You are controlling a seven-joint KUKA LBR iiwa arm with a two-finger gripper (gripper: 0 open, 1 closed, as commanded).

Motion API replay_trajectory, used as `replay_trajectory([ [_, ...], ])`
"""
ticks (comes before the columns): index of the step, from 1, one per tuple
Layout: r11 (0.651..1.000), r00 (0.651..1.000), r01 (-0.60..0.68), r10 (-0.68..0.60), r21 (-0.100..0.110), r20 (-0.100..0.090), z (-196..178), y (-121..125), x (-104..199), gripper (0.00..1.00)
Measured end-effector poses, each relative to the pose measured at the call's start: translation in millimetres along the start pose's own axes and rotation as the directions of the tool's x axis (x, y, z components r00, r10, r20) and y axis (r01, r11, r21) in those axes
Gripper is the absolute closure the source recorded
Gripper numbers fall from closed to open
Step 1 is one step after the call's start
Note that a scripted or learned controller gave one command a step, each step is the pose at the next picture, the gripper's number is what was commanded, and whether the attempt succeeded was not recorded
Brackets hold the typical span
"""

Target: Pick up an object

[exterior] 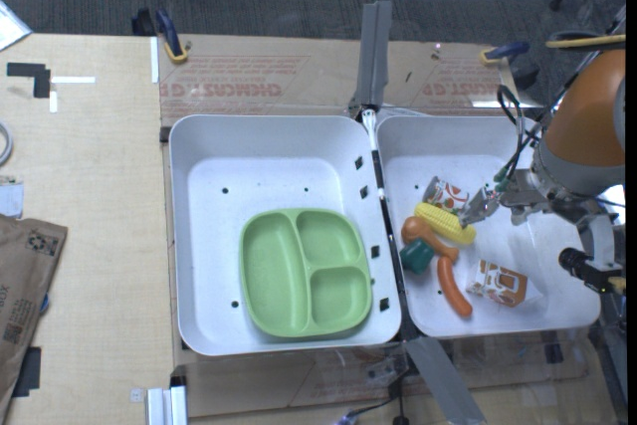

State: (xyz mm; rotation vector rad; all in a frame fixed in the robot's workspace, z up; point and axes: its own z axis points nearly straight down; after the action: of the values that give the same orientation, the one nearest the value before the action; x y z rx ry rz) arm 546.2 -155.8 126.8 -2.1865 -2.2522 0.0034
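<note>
Two white bins (189,244) sit on a pale wooden bench (90,174). A light green plate (304,271) is at nine o'clock of a yellow corn cob (443,221), an orange sausage (453,289), a teal piece (417,257) and a white-and-orange packet (498,283).

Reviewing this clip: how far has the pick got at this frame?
Nothing looks lifted yet. The gripper is low in the right bin, beside the corn cob and a small packet; no object is visible between its fingers. The carrot, second packet and green plate lie untouched. Grasp and lift remain.
</note>
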Motion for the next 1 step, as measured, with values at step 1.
replay_trajectory([
  [1,0.997,0.997,-0.074,0.074,-0.002,0.001,35.5,68.1,56.2,0.0],
])
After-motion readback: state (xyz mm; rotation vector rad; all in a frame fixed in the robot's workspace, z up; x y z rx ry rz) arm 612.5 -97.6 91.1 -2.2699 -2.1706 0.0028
